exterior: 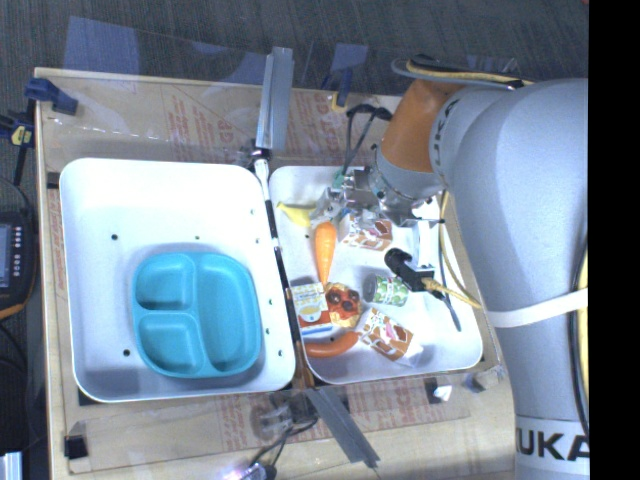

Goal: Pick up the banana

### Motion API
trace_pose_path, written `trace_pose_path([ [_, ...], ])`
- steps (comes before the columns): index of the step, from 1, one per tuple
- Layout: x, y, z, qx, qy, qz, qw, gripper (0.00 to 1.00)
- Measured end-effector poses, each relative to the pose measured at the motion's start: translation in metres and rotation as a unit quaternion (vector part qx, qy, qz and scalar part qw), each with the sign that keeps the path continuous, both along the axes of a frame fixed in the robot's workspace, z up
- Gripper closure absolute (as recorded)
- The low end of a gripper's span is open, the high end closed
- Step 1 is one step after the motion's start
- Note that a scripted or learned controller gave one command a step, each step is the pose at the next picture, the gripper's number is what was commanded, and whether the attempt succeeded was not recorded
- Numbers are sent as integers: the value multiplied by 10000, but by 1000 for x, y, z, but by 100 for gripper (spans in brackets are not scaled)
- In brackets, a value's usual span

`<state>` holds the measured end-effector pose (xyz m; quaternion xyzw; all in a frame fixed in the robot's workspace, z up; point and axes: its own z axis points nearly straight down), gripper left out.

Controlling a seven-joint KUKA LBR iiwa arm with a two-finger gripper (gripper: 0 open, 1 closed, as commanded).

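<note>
Camera view: the surface point(150, 118) carries two shallow white bins side by side; the left bin point(100, 198) sits in the centre-left of the frame and holds a blue divided tray point(197, 314) in its lower part; the right bin point(455, 343) lies just right of centre, with a grey bar point(272, 98) running up the frame from the seam between the two bins; the grey arm point(520, 218) enters from the right of the frame, its orange band point(410, 128) above the wrist, and the end effector point(345, 196) hangs over the upper part of the right bin; whether it is spread or pressed together I cannot tell, as the tips are lost in the clutter below the wrist; the banana point(296, 213) lies in the upper left corner of the right bin, just left of the end effector and near the bin's left wall; whether the two touch I cannot tell; a carrot point(324, 251) lies upright in the frame just below the banana; a small green can point(390, 290) sits right of centre in that bin; a sausage point(330, 345) lies near the bin's lower edge, with printed packets point(385, 336) around it.
</note>
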<state>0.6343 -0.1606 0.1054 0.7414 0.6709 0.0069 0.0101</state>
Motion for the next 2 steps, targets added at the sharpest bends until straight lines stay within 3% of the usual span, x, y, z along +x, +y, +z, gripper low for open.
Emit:
trace_pose_path([
  [1,-61,37,0,-21,-12,364,9993,0],
  [2,23,-20,16,23,122,528,9985,0],
])
